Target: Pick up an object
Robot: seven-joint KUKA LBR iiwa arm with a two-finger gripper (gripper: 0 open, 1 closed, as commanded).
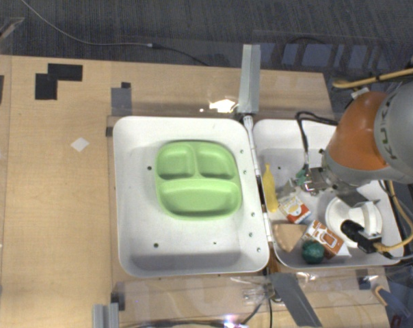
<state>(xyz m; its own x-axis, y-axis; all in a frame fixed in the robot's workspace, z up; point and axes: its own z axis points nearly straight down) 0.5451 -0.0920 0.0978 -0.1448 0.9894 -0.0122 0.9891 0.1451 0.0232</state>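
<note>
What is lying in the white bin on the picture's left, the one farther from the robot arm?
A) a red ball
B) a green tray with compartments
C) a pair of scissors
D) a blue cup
B. A green tray with three compartments lies flat in the middle of that white bin.

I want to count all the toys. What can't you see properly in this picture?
1. Right shallow white bin: in the camera view its right side is covered by the grey arm with the orange band.
2. Gripper: dark under the wrist; whether it holds anything cannot be told.
3. Small white and orange carton: print too small to read.
4. Flat brown thing: too blurred to name.
</note>
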